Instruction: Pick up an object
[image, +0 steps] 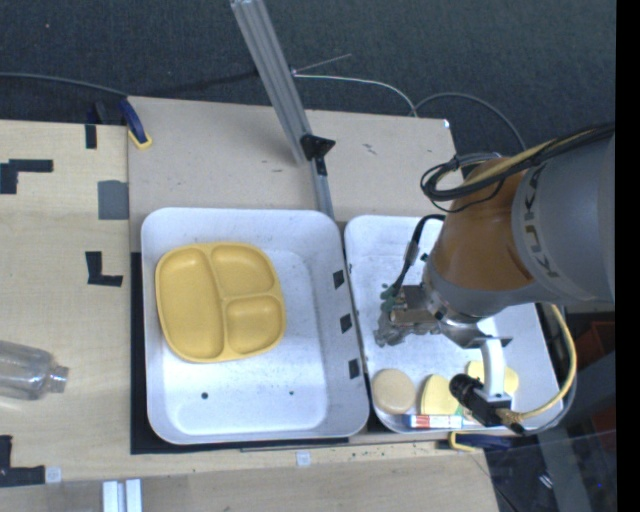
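Note:
My gripper (397, 322) hangs low over the left part of the right bin (370, 255), beneath the grey and orange arm. Just in front of it, at the bin's near edge, lie a tan round bun-like object (392, 390) and a pale yellow piece (436, 396). A further yellow object (503, 379) is partly hidden behind the arm's black fitting. A thin white and red item (437, 421) lies along the near wall. The gripper stands above and behind the tan object, apart from it.
The left bin (240, 400) holds a yellow divided plate (220, 300) in its far left part. A metal pole (285, 95) slants down to the bins' far edge. A clear plastic bottle (28, 370) lies on the bench at far left.

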